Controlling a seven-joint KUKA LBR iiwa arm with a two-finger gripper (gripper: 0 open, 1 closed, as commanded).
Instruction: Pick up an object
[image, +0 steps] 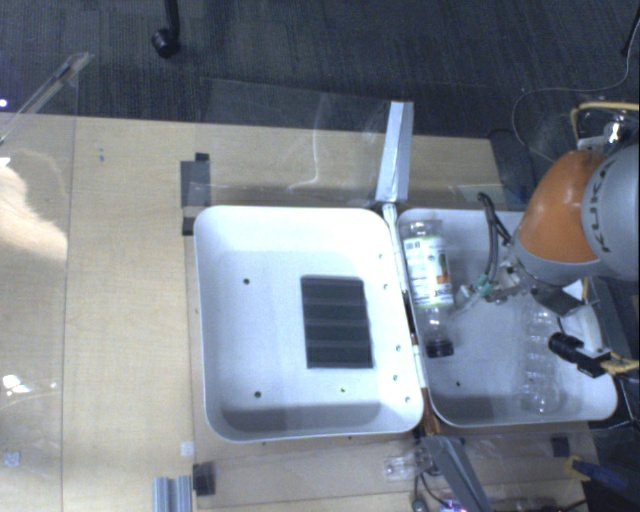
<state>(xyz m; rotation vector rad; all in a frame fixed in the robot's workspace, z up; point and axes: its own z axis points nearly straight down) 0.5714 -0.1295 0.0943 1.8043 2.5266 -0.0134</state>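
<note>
I am hovering the gripper (490, 285) over the right bin (480, 395), approaching the bottle (428, 280). I cannot tell its jaw state. Next, I am judging, comes lowering squarely onto the bottle.

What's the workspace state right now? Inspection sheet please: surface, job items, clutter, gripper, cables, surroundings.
Surface: light wooden bench bearing a left white bin and a right white bin.
Job's things: clear plastic bottle with green-and-white label and dark cap lying along the right bin's left wall; second clear, unlabelled plastic bottle lying near its right side.
Clutter: dark ribbed rectangular pad flat in the left bin.
Gripper: hidden under the grey-and-orange arm; state cannot be told.
Cables: dark cables at the wrist.
Surroundings: clear plastic sheet at left; dark carpet beyond.
</note>
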